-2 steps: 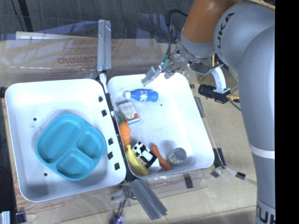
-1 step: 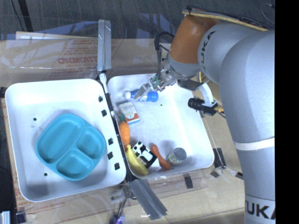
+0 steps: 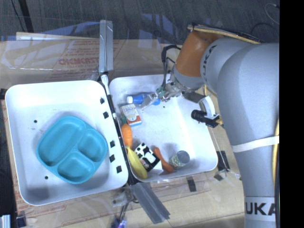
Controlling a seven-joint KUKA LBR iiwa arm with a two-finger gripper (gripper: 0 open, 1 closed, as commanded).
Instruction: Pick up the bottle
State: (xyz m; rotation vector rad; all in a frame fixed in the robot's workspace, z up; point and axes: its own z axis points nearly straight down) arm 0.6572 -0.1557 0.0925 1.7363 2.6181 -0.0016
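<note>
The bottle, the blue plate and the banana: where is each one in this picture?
Bottle (image 3: 139, 99): camera view, on its blue body.
Blue plate (image 3: 71, 148): camera view, on its centre ridge.
Banana (image 3: 134, 161): camera view, on its yellow middle.

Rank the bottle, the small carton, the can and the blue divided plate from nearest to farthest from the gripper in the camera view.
From the gripper, at the right bin's far side:
1. bottle, just to its left in the picture, by the far wall.
2. small carton, below the bottle, near the divider.
3. can, at the right bin's near edge.
4. blue divided plate, in the left bin.
</note>
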